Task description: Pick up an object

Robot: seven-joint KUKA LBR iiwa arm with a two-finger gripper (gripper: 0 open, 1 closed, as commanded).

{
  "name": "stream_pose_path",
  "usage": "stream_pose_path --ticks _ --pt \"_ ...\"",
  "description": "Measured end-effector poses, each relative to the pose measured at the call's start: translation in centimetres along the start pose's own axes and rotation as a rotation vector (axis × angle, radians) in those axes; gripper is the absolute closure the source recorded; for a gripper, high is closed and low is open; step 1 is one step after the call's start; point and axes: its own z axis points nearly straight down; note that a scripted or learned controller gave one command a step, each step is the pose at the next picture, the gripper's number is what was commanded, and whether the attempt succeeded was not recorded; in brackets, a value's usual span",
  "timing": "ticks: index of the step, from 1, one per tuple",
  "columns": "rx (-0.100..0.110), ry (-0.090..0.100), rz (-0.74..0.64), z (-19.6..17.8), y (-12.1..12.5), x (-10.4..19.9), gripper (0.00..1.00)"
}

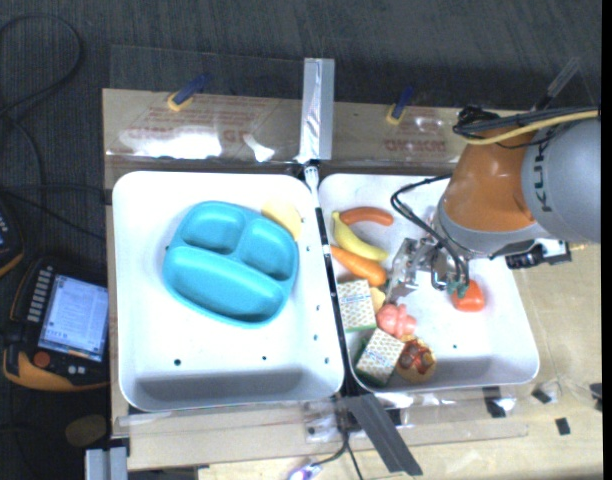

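White plastic forms the two shallow bins we look down on, and nearest us, along the front rim of the right bin [506, 363], we find a small brown round-bodied toy [417, 360] touching a green-and-white patterned box [380, 354]. Just behind them lies a pink lumpy toy [394, 320], and beside it a second green-and-white patterned packet [354, 304] leans against the wall that divides the bins.

A little farther back we see the grey metal two-finger gripper [404, 280] hanging low over the middle of the right bin, its tips just above the pink toy and near the end of an orange carrot-shaped toy [357, 265]. We cannot tell whether its fingers stand apart or together, and we see nothing clearly between them. To the gripper's right, a small red tomato-like toy with a green top [469, 297] sits on the bin floor, close to the tool but apart from it.

Behind the carrot lies a yellow plastic banana [347, 236], and behind that an orange-red sausage-shaped toy [367, 216] near the back wall. The grey arm with its orange band [491, 188] reaches in over the right rim.

In the left bin [146, 348] a bright blue compartmented plastic tray [231, 260] lies slantwise, with a pale yellow wedge [282, 217] at its far right corner.

Farthest back, clear plastic sheeting [206, 128] is clipped along the brown board [114, 108].
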Motion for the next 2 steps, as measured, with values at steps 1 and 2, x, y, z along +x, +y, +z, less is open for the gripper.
stream_pose_path --ticks 1,2 --pt "0.001 -0.007 0.347 -0.1 0.7 4.8 1.00" --pt "0.005 0.005 0.809 0.1 0.6 -0.5 1.00"
